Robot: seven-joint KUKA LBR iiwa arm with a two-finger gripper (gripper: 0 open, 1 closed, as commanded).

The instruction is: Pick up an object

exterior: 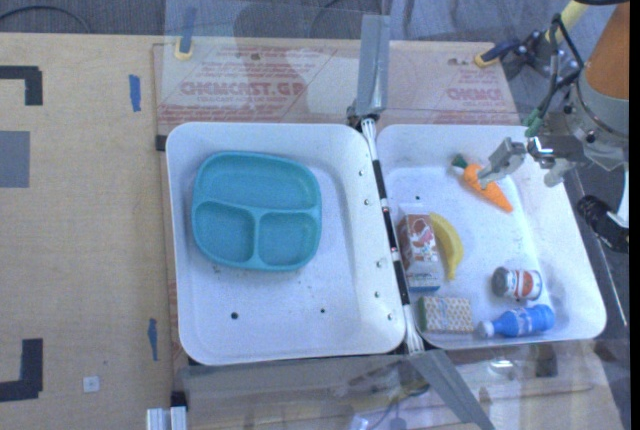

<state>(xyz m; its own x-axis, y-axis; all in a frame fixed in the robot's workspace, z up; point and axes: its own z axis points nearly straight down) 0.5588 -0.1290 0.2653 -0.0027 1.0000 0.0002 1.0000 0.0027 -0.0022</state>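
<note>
My gripper (527, 167) hangs over the upper right part of the right bin (570, 228), open, with nothing between its fingers. Its left finger (502, 157) sits just above the orange carrot (488, 187), which lies at a slant with its green end toward the upper left. Lower in the same bin lie a yellow banana (451, 245) against a small carton (419, 245), a tipped can (516, 283), a blue bottle (520, 322) and a flat speckled box (446, 314).
The left bin (200, 318) holds a teal divided plate (257, 210). A grey divider bar (373, 68) runs up from the seam between the bins. Cables and the arm's body (600, 88) crowd the right side.
</note>
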